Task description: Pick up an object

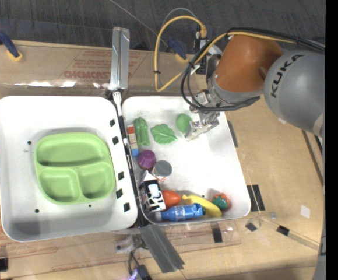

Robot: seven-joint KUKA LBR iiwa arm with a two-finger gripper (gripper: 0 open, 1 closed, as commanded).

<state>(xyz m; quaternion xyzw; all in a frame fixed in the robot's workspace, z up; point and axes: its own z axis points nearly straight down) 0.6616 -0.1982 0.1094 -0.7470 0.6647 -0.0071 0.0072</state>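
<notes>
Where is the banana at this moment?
The banana lies in the right bin, along its near edge, just above the blue bottle and between the orange piece and the red tomato-like toy.

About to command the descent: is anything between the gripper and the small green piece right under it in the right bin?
Nothing visible does. The gripper sits directly beside the small green piece in the right bin; the green leaf lies apart, further left.

Green tray (pixel 73 168), white bins (pixel 11 156), yellow banana (pixel 204 204).
</notes>
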